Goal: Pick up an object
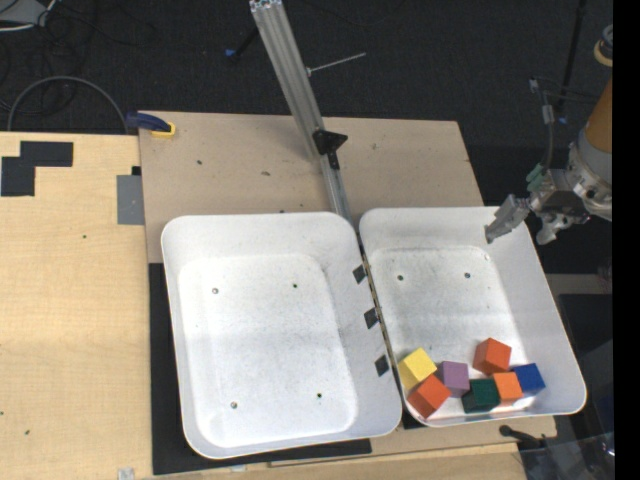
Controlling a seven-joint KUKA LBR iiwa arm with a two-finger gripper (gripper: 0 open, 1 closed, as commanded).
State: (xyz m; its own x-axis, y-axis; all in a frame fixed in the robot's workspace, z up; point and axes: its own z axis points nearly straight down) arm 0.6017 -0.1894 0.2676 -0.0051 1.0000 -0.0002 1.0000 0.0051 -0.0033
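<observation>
A robotics lab: plywood bench (300, 168), aluminium strut (290, 68), loose cables (40, 93) on dark floor.

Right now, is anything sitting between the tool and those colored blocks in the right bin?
Nothing visible. The tool sits at the right bin's far right edge, and bare white floor lies between it and the blocks clustered in the near corner.

Small coloured blocks (470, 376) clustered in near corner of right bin (530, 268): yellow, purple, green, blue, three orange-red. Packed close, several touching, some tilted against bin wall.
</observation>
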